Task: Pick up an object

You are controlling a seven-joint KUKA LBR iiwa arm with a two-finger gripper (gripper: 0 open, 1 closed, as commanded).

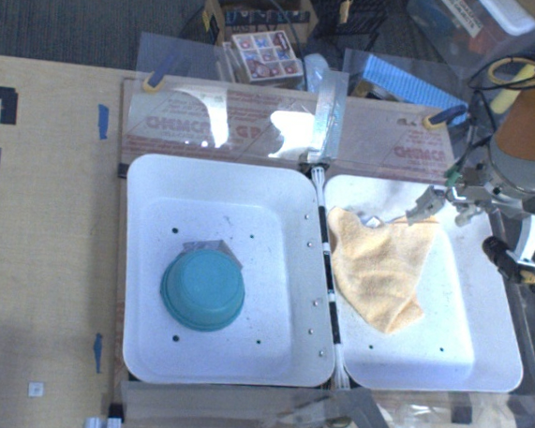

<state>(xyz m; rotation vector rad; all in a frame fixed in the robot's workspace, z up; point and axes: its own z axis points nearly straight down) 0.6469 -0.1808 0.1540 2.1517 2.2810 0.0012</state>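
A yellow cloth lies crumpled in the right bin, spreading from that bin's left wall toward its middle. My gripper reaches in from the upper right and its tip meets the cloth's top edge near the back of the bin. The cloth's upper edge looks drawn up toward the tip. A teal bowl rests upside down in the left bin, with a small grey scrap just behind it.
The grey arm with its orange band and cables hangs over the right bin's far right corner. A metal divider separates the two bins. Clear plastic panels stand behind them, with clutter beyond.
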